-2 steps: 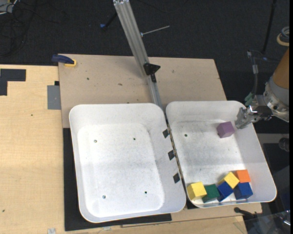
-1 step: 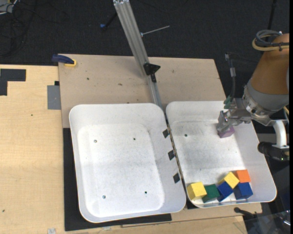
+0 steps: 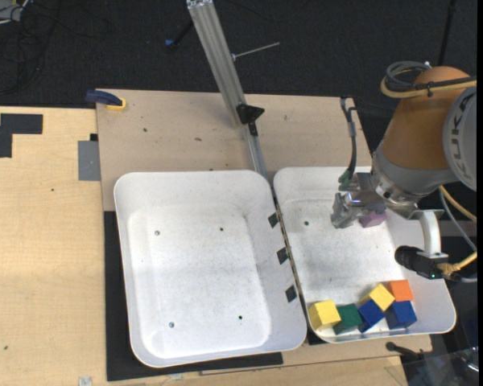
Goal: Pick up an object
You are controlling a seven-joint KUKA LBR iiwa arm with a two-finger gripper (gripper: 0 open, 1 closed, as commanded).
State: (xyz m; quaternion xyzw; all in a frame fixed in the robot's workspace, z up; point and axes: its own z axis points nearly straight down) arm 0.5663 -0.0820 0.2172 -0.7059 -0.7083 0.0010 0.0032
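My gripper [image 3: 346,210] hangs over the upper middle of the right bin [image 3: 338,256], reaching in from the right. A small purple object [image 3: 373,219] lies on the bin floor just right of the gripper, partly hidden under the wrist. I cannot tell whether it touches the gripper. At the bin's near right corner sits a cluster of blocks: a yellow one [image 3: 324,313], a green one [image 3: 348,318], a blue one [image 3: 370,315], another yellow one [image 3: 381,297], an orange one [image 3: 400,289] and a second blue one [image 3: 402,314].
The left bin [image 3: 193,264] stands beside the right one, with black clips [image 3: 280,254] along the shared rim. A slanted aluminium bar [image 3: 225,71] rises behind the bins. Wooden bench surface lies to the left and behind.
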